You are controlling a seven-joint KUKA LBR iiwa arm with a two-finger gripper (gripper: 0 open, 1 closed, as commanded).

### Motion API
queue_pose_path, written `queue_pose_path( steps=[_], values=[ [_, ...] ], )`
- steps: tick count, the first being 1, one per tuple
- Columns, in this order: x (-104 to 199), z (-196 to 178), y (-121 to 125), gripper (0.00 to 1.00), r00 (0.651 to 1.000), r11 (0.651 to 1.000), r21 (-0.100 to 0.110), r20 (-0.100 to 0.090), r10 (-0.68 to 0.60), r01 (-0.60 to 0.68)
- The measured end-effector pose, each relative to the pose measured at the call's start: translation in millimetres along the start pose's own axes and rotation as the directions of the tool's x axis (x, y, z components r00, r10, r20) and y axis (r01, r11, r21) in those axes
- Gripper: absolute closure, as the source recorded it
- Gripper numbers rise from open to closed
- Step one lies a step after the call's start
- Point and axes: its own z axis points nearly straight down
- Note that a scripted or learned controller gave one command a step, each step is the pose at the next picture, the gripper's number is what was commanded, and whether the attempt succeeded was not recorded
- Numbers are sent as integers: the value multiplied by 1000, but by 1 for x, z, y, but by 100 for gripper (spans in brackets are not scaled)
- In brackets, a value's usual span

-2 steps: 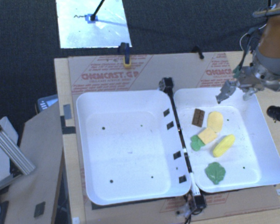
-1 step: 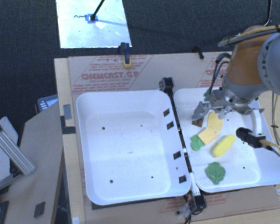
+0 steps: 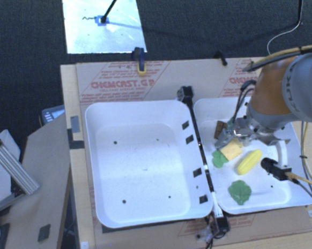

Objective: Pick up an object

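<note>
Two shallow white bins sit side by side on a pale board [image 3: 114, 76] whose protective sheet bears red print reading "CHEMCAST GP" [image 3: 123, 83] just beyond the far edge of the left bin [image 3: 143, 170]; more of the same red lettering runs past the far edge of the right bin [image 3: 209, 114], but it is cut off by the arm and cannot be read whole. No object in the bins shows a label. All five objects lie in the right bin. A yellow block [image 3: 231, 151], squarish and pale like a wedge of cheese, rests near that bin's left edge, about midway along it. The gripper [image 3: 229, 137] hangs directly at its far side, close over it; whether the jaws stand apart or together cannot be told from this slant, and nothing is seen held between them. A small green piece [image 3: 219, 158] touches the block on the side toward the left edge. A yellow oblong piece [image 3: 249, 162], brighter and rounded at both ends, lies just beside the block toward the bin's middle. A brown piece [image 3: 220, 128] sits by the left edge, just beyond the gripper. A green lumpy piece [image 3: 240, 191] lies near the front edge, apart from the rest.
</note>
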Motion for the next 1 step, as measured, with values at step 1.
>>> queue_pose_path(
  steps=[1],
  values=[
    [1, -15, 2, 100, 1000, 1000, -7, 1, -2, 2]
  ],
)
